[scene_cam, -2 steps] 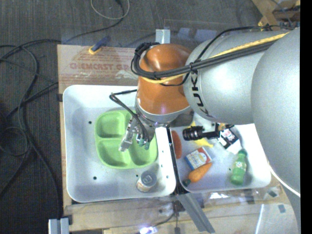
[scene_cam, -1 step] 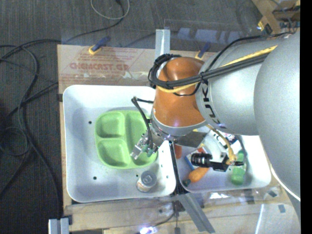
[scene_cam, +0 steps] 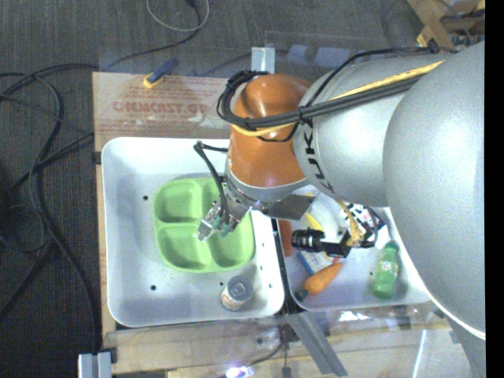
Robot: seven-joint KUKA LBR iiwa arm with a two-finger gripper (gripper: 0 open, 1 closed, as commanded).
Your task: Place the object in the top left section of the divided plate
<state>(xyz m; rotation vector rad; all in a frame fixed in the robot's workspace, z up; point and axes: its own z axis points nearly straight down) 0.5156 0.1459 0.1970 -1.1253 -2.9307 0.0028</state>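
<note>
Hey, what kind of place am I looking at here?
Probably a robotics lab test bench: a big grey robot arm reaches over two white bins of toy items, a green divided plate sits in one, and loose cables trail across the carpet.

The grey arm with its orange band covered the upper right corner of the lime-green divided plastic plate and much of the right shallow white bin. The small item at the gripper was too small to identify.
</note>
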